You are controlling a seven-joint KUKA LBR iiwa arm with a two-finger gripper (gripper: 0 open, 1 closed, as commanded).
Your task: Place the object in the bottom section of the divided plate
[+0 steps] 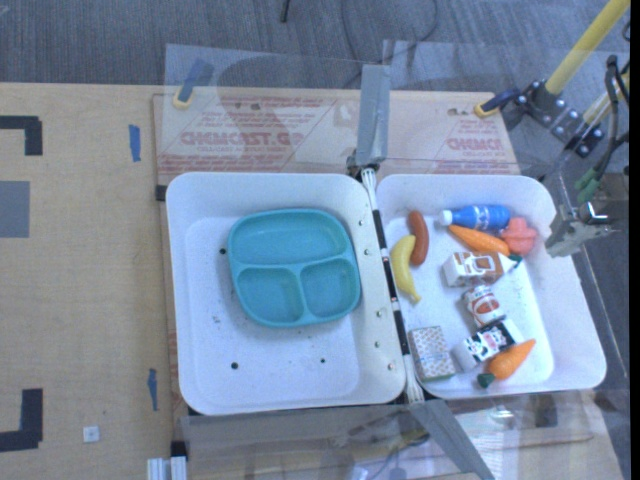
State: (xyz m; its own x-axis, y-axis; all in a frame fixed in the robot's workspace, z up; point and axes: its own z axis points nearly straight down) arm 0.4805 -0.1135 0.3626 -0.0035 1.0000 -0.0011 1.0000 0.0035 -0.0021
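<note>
2 white bins side by side: left bin (195, 368) holds the teal divided plate (293, 266), right bin (575, 343) holds the clutter. Plate is smooth moulded plastic, rounded rectangle, 1 long section at the far side and 2 smaller ones along the near side; all 3 look bare, so nothing placed yet, by my read task is at the start. Task doesn't say which object; every candidate sits in the right bin: blue-and-white bottle (477, 215), long orange carrot (478, 239), pink lumpy item (520, 236), yellow banana (404, 267), reddish sausage (418, 237), small printed carton (472, 266), red-and-white can (484, 304), black-and-white carton (489, 344), 2nd shorter carrot (509, 359), speckled flat block (433, 352). Mostly glossy toy plastic, pieces close together, some touching. Gripper (566, 236) sits at the right bin's right rim, near the pink item; nothing visibly held, too small to tell whether it's released or clenched. Left: pick, carry over the divider, drop into the plate's near-side section.
</note>
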